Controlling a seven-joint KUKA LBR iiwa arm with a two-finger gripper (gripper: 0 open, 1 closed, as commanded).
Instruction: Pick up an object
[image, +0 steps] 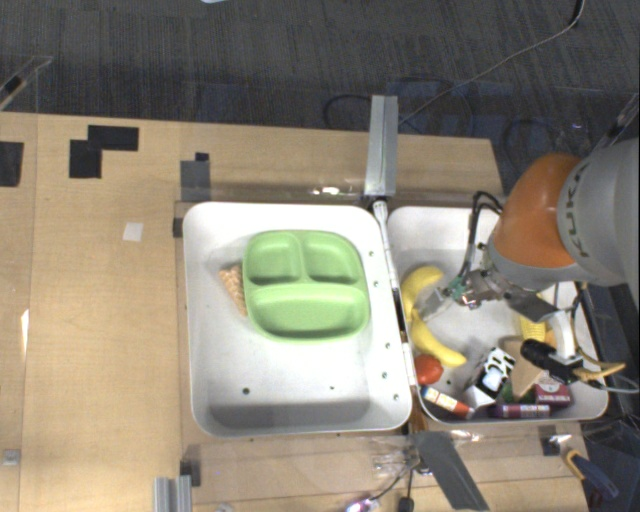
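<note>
My gripper hangs low in the right bin, directly beside a yellow banana that curves along the bin's left wall. The gripper's tip seems to touch the banana's upper part or sit just over it. The grey wrist with its orange band covers the bin's right half. Below the banana lies a small red tomato-like piece. A red and white marker lies at the front edge. Nothing shows as lifted.
The left bin holds a green divided plate with a tan waffle-like piece sticking out from under its left edge. The right bin's front corner is crowded with a black and white item, a dark bottle and a yellow piece.
</note>
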